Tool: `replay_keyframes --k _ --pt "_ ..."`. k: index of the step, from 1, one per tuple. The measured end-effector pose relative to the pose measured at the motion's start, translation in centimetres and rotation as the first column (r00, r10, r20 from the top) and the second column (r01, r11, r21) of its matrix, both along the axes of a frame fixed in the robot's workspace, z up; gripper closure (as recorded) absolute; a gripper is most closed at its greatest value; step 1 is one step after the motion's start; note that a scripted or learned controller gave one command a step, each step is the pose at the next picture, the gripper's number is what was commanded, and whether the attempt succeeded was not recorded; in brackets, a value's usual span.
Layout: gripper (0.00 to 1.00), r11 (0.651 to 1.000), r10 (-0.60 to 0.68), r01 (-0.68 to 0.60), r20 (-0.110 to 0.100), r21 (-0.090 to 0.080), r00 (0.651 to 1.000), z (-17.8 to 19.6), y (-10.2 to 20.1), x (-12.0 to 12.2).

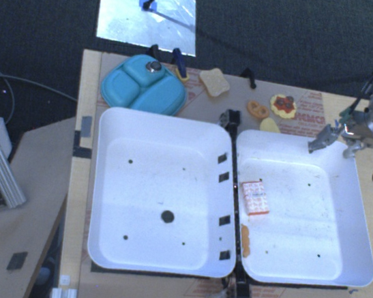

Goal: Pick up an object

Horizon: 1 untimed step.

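A small red-and-white box [254, 197] lies flat in the right bin [335, 269], near its left wall. An orange, elongated piece [245, 240] rests further forward against that same wall. A small dark round object [167, 216] sits on the floor of the left bin [121, 170]. My gripper [334, 143] hangs over the far right corner of the right bin, well away from the box. It is open, with nothing between its fingers.
Behind the bins lie a blue divided tray [144, 85], a toy bread slice [214, 82], an orange toy [257, 109], a small pizza-like toy [283, 105] and a yellow piece [269, 125]. A shiny sheet [149, 7] lies further back.
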<state>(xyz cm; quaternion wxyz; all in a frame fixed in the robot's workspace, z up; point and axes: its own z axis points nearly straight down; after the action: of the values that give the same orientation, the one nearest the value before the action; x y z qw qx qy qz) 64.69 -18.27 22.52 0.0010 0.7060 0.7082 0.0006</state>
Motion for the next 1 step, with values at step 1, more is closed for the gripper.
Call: replay_keyframes --k 1 --pt "0.00 1.000 -0.008 0.008 -0.016 0.004 1.000 -13.05 -2.29 -11.75"
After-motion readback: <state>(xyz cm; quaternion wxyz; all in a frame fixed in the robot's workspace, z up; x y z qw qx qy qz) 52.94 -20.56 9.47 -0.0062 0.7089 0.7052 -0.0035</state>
